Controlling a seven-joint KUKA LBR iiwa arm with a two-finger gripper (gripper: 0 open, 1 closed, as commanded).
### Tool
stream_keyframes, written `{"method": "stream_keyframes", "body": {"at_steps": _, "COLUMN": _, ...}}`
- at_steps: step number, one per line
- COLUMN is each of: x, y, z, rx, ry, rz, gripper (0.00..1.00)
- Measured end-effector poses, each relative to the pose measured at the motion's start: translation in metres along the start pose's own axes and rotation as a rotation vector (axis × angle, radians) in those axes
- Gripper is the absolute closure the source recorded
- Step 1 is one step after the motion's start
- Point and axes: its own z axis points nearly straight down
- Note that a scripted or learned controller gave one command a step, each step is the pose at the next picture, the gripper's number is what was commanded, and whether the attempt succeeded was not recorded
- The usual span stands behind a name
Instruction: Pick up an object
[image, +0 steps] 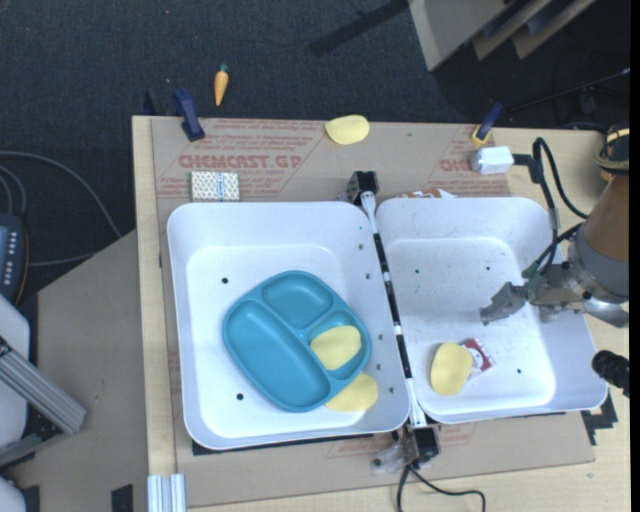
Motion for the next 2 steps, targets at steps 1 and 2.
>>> {"method": "stream_keyframes", "body": {"at_steps": 1, "x": 0.042, "y": -0.002, "z": 0.062, "rx": 0.002, "ry": 0.002, "rz": -0.001, "gripper": 0.0}}
{"method": "stream_keyframes", "body": {"at_steps": 2, "x": 0.052, "y": -0.013, "z": 0.093, "rx": 0.002, "ry": 0.001, "rz": 0.001, "gripper": 0.0}}
